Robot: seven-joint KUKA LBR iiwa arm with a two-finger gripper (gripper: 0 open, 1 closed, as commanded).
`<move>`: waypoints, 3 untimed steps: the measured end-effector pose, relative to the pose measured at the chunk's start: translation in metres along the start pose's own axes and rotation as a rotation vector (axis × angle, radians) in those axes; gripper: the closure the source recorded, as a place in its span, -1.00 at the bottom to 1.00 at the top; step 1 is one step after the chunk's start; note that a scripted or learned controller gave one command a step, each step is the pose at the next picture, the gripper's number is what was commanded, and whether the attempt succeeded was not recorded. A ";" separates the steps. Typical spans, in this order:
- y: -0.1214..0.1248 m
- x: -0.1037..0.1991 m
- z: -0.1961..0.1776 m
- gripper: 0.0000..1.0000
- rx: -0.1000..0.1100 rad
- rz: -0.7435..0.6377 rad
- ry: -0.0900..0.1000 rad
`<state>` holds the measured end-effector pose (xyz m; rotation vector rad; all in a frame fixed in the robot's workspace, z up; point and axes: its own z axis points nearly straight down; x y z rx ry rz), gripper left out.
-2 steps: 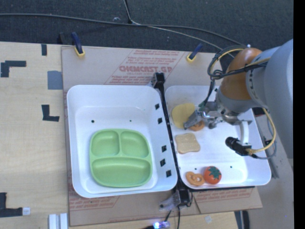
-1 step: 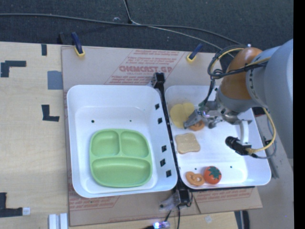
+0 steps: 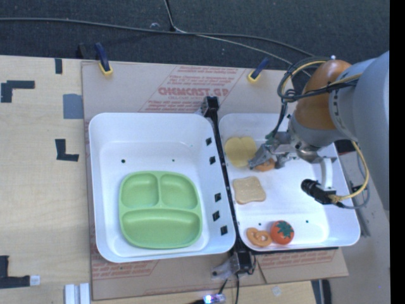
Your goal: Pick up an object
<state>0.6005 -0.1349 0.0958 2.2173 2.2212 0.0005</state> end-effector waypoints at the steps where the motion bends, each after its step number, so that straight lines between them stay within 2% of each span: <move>1: 0.002 -0.008 -0.060 1.00 -0.002 0.002 0.001; 2: -0.006 -0.002 -0.114 1.00 -0.001 0.000 0.001; 3: -0.002 -0.001 -0.177 1.00 -0.003 -0.001 0.000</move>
